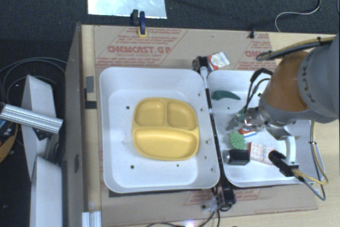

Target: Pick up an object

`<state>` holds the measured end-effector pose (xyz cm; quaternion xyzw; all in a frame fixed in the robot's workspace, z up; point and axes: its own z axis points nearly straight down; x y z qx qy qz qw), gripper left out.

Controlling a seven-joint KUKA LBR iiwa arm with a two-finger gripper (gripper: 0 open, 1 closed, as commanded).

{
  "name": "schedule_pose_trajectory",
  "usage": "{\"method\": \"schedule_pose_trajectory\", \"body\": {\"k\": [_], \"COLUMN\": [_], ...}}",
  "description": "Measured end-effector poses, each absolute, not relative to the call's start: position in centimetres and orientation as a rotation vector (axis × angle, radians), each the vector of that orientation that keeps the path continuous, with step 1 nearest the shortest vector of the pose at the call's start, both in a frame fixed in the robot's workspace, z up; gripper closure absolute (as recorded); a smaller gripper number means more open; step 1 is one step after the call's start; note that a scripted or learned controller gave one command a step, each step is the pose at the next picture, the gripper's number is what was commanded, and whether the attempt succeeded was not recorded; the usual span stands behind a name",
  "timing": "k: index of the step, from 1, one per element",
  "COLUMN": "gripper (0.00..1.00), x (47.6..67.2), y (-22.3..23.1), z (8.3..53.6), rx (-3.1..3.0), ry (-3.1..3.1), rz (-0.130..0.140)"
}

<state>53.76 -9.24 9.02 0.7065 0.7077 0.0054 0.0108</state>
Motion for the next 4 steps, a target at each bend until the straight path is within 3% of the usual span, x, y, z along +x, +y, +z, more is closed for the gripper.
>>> {"method": "schedule_pose_trajectory", "body": {"k": [1,2,3,4], "gripper": [0.0,0.0,0.0,0.0], "x": [54.9,54.8,61.4,65.2], "y": [-9.4,-10.3,-8.2,-10.1], "z": [8.8,8.6,8.5,8.3], "rx": [2.214,2.217,2.216,2.222], "ry": [2.216,2.219,2.225,2.232], "rz": [0.006,0.003,0.003,-0.012]}}
